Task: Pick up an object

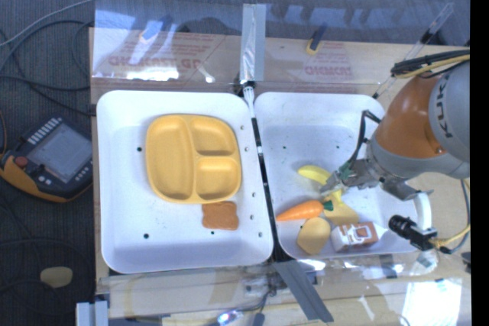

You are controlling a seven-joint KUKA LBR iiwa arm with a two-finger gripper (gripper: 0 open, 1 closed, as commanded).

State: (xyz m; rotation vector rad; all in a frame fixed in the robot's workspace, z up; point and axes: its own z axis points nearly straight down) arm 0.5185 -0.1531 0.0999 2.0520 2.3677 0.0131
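Note:
My gripper (337, 182) is low in the right bin (306, 118), at the right end of a small yellow banana (312, 174). I cannot tell whether it touches the banana. Just below it lie an orange carrot (299, 211) with a green top and a pale yellow wedge (342, 211). Near the front wall sit a round yellow fruit (312, 235) and a red and white carton (356, 235). The grey arm with its orange band (409, 126) reaches in from the right and covers the bin's right side.
In the left bin (122, 233) lie a yellow divided plate (192, 157) and a brown toast-like piece (221, 216). A ridge (260, 156) separates the two bins. A black fitting (406, 229) juts out beside the carton.

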